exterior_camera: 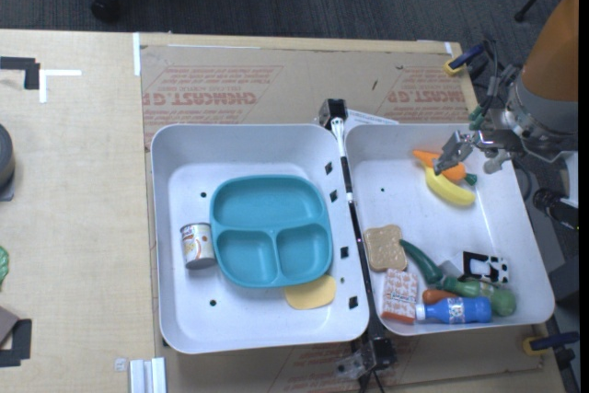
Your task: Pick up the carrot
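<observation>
Gripper [453,157] is hovering over the right bin's [515,225] far edge w/ fingers closing on the orange carrot [434,162], which is lying just beside a banana [448,188], while bread slice [384,246], blue bottle [456,310] & carton [400,294] are resting near the bin's near-left corner.

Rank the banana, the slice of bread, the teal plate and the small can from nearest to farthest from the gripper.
1. Banana, just below the gripper, right bin.
2. Slice of bread, right bin's left side.
3. Teal plate, left bin.
4. Small can, left bin's far-left side.
</observation>
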Robot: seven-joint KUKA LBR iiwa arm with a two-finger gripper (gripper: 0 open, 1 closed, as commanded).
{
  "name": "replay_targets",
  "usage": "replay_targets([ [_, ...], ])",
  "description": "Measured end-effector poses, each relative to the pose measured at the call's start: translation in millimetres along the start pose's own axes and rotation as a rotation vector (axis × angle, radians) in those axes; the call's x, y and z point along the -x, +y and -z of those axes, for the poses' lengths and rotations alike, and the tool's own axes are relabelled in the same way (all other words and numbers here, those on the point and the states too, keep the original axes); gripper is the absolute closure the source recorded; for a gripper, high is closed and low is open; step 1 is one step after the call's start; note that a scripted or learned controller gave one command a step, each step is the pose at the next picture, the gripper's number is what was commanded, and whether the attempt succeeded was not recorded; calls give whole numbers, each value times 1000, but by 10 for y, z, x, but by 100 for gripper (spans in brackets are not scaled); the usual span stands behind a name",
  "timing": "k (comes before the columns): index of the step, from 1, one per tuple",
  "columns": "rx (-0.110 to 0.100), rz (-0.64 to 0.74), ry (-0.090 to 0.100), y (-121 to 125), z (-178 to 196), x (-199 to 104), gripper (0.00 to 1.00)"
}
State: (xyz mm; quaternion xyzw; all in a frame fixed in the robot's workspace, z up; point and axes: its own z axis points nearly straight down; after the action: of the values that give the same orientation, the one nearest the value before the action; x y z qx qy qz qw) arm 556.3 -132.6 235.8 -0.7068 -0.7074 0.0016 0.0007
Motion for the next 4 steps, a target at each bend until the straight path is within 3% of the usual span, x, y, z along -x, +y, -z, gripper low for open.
replay_targets([
  [1,1,-280,0,534,-785,332,0],
  [2,5,-302,-4,685,-1368,496,0],
  [3,-5,-300,-9,664,-1276,521,100],
  [4,-87,49,12,845,-1518,603,100],
])
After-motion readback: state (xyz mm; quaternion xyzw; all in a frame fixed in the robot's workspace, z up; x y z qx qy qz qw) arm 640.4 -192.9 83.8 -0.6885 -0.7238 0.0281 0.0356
